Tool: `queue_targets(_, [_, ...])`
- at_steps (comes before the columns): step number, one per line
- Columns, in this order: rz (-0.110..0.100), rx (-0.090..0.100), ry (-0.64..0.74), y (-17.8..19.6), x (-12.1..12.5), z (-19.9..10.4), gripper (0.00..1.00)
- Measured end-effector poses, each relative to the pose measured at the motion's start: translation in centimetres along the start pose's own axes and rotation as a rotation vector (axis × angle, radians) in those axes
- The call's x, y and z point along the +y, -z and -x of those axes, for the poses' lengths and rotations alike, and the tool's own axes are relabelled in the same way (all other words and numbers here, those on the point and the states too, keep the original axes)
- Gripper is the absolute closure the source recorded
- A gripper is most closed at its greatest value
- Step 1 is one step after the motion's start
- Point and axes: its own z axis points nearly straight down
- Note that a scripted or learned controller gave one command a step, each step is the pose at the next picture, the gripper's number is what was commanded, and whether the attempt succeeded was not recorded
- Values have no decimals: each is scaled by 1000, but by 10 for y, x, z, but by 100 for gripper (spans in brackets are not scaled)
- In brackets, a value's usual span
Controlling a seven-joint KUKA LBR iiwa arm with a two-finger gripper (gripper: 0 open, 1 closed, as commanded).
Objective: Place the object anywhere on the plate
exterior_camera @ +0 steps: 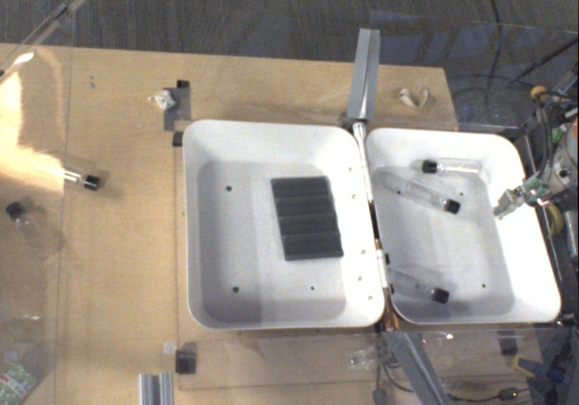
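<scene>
Three clear tubes (423, 190) with black caps lie in the right bin (534, 299); hand's (507, 203) grip, can't tell.

Bins (204, 213) glossy white plastic; plate (307, 218) matt dark, ribbed; vials (425, 193) clear w/ black caps; bench (109, 259) pale wood.

A dark ribbed plate (308, 218) lies flat near the middle of the left bin (208, 304). To the plate's right, the right bin (507, 308) holds three clear tubes with black caps: one (450, 165) farthest back, one (422, 193) slanted just before it, one (421, 287) nearest the front. Far left of the plate, another capped tube (80, 178) rests on the bench (109, 304).
</scene>
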Motion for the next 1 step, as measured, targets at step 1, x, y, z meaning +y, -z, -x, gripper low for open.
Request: queue_targets(1, [-3, 2, 50, -14, 58, -38, 100])
